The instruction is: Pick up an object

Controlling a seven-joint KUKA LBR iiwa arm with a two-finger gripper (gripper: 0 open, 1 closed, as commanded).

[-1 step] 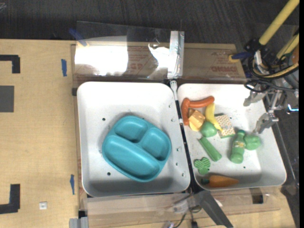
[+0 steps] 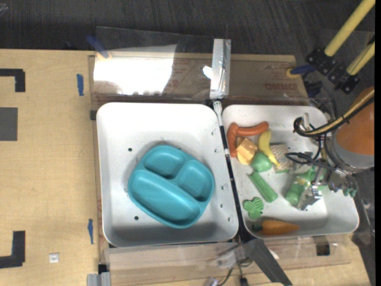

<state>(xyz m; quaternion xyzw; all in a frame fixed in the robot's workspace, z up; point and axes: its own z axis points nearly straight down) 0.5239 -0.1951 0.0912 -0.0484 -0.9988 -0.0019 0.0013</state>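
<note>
Smooth teal three-compartment plate (image 2: 171,185) in glossy white left bin (image 2: 113,130)

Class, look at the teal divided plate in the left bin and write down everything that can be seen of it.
The teal plate looks like smooth moulded plastic, a rounded shape with three compartments: two smaller ones on the far side and one long one nearer the camera. It lies right side up on the floor of the left bin, turned askew, with nothing in it and nothing touching it.

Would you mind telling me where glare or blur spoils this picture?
In the camera view, glare washes out the clear sheet behind the left bin; the tool over the right bin is blurred among the toys, while the teal tray is sharp.
</note>
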